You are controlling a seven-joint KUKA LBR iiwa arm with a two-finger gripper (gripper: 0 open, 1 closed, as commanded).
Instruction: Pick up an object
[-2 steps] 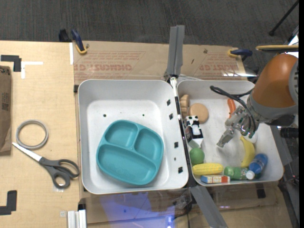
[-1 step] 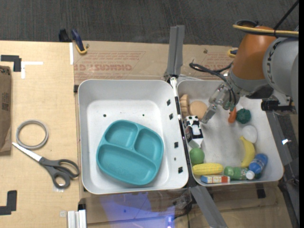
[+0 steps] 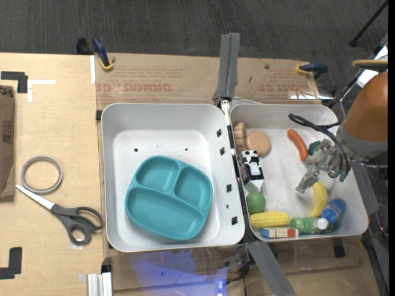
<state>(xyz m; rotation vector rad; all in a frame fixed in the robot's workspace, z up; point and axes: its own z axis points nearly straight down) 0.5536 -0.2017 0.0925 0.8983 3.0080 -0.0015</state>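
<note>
The right bin [image 3: 281, 165] holds several small things: a red sausage [image 3: 298, 144], a tan round bun [image 3: 258, 143], a black-and-white toy [image 3: 251, 165], a green ball [image 3: 255, 201], a corn cob [image 3: 269, 218], a yellow banana [image 3: 319, 199], a blue bottle [image 3: 333, 211] and a green bottle [image 3: 305, 225]. My gripper [image 3: 305, 185] hangs low over the right half of this bin, just up and left of the banana, below the sausage. Nothing visibly sits in it. The arm comes in from the right edge.
The left bin [image 3: 123, 128] bears a teal divided plate [image 3: 170, 196]. On the bench to the left lie scissors [image 3: 68, 214] and a tape roll [image 3: 41, 173]. A small red-and-white box [image 3: 278, 232] lies against the right bin's front wall.
</note>
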